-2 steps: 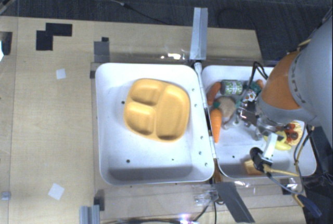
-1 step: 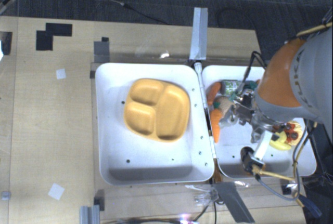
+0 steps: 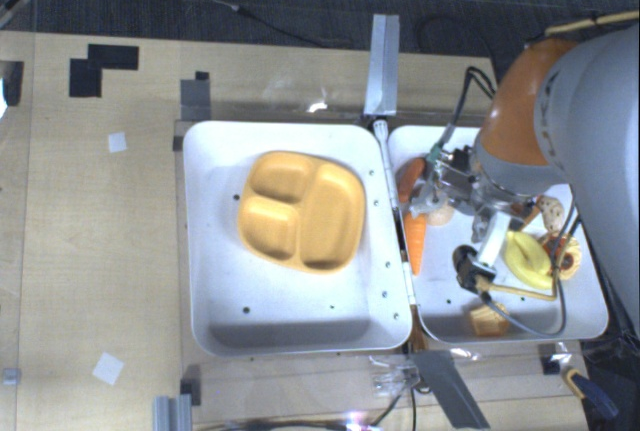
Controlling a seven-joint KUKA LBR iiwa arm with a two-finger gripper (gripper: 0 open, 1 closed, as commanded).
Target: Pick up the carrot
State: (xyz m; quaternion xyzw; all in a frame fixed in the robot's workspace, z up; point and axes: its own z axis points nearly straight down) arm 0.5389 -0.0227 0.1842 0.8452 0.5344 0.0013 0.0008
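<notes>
The carrot (image 3: 414, 241) is a short orange cone lying along the left wall of the right bin (image 3: 440, 319), with its tip pointing toward the near edge. My gripper (image 3: 434, 197) hangs over the carrot's thick upper end, reaching in from the grey arm with its orange band (image 3: 515, 124) on the right. The gripper's body hides the top of the carrot, and I cannot tell whether it touches it.
A yellow divided plate (image 3: 300, 211) lies in the left bin (image 3: 210, 319). The right bin also holds a reddish-orange piece (image 3: 406, 177) by the gripper, a yellow banana-like item (image 3: 528, 261), a brown bread piece (image 3: 488, 321) and a small round item (image 3: 550, 211). A metal divider (image 3: 392, 209) separates the bins.
</notes>
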